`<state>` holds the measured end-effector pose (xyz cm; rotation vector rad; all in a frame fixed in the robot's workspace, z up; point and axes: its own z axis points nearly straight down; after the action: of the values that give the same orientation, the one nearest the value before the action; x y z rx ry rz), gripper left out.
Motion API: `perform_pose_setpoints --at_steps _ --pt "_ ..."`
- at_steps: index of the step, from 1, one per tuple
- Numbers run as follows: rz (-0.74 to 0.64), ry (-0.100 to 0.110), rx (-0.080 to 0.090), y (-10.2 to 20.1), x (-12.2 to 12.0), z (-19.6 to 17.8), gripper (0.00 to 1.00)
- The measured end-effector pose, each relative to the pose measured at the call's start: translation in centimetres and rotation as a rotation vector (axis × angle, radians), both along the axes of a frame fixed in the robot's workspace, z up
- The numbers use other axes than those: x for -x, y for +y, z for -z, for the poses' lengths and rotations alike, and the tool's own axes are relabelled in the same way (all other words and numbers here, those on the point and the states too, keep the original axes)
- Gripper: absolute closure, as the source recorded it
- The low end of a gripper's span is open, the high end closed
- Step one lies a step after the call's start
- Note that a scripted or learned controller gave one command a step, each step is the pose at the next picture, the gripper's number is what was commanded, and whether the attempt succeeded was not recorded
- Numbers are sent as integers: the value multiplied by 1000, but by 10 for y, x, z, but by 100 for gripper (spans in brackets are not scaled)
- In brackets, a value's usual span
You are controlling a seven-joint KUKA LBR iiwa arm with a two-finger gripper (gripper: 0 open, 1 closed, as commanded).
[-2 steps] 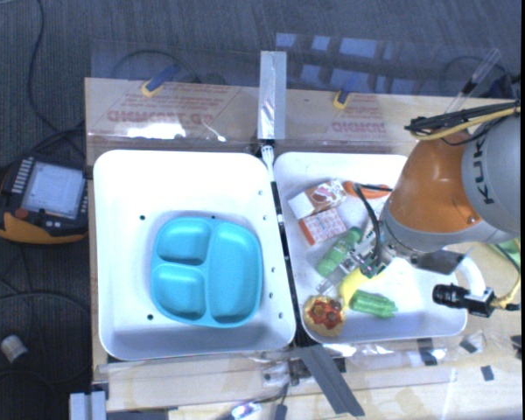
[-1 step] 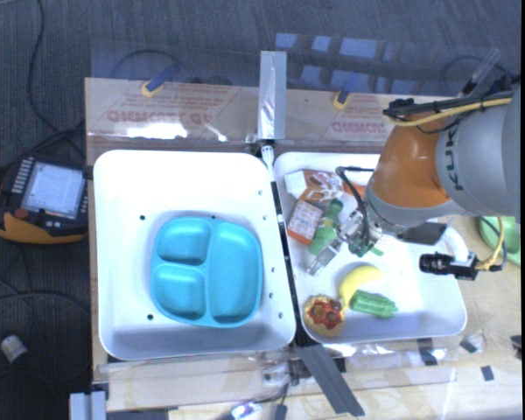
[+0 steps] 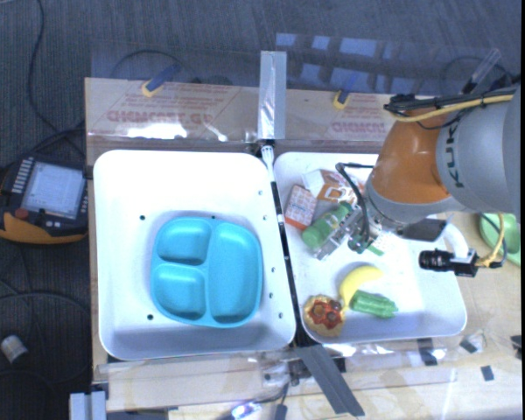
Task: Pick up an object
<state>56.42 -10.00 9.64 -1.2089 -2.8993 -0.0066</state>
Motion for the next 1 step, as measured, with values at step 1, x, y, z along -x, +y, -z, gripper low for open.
perform_pose_setpoints --at_steps 1 --pt "250 5 3 38 33 -84 100"
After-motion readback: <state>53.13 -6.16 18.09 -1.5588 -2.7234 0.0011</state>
